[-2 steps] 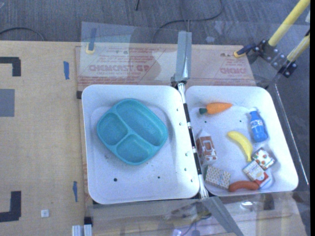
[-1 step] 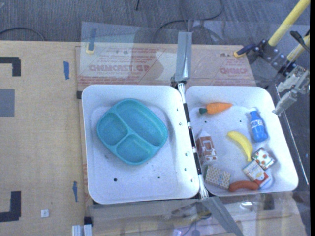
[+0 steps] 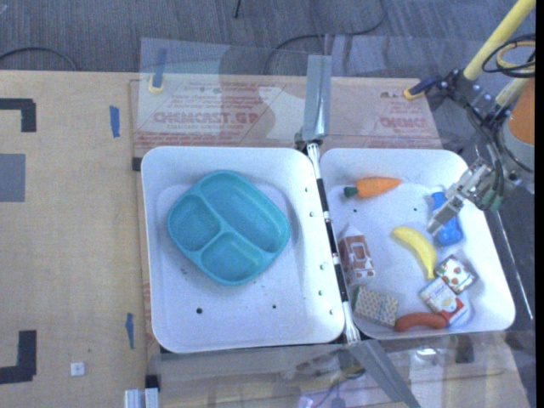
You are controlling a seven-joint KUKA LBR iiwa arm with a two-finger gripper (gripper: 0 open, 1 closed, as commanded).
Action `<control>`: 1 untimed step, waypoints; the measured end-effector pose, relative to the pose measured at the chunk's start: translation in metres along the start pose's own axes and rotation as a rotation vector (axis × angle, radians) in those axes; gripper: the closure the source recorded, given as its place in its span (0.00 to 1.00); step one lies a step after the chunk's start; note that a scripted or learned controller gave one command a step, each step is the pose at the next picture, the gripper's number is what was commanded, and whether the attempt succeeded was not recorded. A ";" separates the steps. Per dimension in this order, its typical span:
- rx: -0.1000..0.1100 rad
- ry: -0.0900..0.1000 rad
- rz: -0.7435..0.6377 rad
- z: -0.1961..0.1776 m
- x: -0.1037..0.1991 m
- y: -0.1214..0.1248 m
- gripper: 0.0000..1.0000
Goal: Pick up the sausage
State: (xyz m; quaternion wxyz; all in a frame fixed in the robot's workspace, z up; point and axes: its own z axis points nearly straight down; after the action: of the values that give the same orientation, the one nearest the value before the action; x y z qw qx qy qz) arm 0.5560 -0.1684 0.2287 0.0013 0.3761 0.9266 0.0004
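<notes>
One short red sausage [image 3: 420,320] lies along the near rim of the right white bin [image 3: 501,313], its long axis roughly left-right, beside a tan cracker [image 3: 376,306] and a small printed carton [image 3: 441,296], while the two-finger gripper [image 3: 455,202], fingers spread and holding nothing, hangs over a blue block [image 3: 448,230].

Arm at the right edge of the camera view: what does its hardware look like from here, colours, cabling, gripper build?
The arm shows an orange band over grey, dark-fitted wrist parts. The gripper is pale metallic grey, with slim light-coloured jaws. Dark cables loop along the wrist, and a yellow tube or rod slants up behind them. No markings are legible at this size.
</notes>
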 end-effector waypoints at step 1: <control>-0.002 -0.006 -0.088 0.100 -0.063 -0.017 0.00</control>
State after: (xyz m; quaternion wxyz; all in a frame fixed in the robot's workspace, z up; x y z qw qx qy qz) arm 0.5899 -0.2242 0.1289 0.0043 0.3350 0.9422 0.0001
